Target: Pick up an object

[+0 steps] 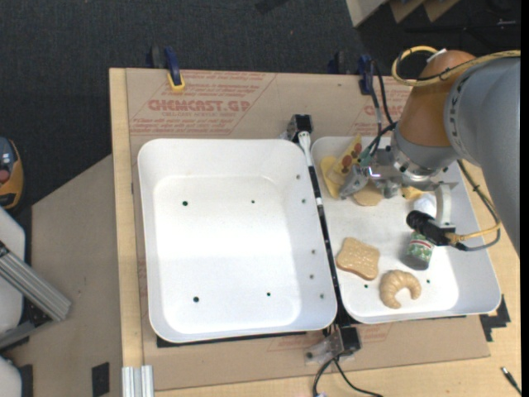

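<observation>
A slice of toast [358, 258], tan with a darker crust, lies flat near the left wall of the right bin [471, 300]. Just beside it toward the front lies a golden croissant [400, 288], curved. A small dark green can [417, 251] stands right of the toast. At the bin's back, yellowish pieces [334, 173] and a tan lump [368, 197] lie partly hidden.
</observation>
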{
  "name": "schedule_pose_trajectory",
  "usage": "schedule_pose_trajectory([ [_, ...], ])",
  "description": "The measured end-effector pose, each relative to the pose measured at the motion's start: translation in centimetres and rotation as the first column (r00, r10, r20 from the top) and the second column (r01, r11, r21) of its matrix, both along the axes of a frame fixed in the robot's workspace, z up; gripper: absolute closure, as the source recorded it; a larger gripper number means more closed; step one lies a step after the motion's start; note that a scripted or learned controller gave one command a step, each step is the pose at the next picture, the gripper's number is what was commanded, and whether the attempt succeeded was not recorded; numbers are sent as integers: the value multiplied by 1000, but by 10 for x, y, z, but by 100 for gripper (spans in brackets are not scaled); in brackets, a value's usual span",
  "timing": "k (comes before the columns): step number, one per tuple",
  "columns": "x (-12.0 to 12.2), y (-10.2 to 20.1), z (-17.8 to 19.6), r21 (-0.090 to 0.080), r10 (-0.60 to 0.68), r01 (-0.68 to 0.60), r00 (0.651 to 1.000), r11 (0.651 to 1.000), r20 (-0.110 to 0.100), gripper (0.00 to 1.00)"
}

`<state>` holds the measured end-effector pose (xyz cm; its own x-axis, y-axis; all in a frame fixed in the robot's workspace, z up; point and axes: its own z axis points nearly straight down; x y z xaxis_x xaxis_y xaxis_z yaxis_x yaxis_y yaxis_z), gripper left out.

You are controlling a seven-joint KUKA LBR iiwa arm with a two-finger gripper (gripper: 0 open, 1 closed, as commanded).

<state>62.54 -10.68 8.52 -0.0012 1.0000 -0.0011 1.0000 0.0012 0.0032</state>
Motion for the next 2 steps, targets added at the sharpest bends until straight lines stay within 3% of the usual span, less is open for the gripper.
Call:
schedule_pose_trajectory([
  [1, -1, 0, 10, 0, 0, 0, 1000, 1000, 0, 100],
  [2, -14, 86, 104, 2, 5, -5, 1000, 1000, 2, 100],
])
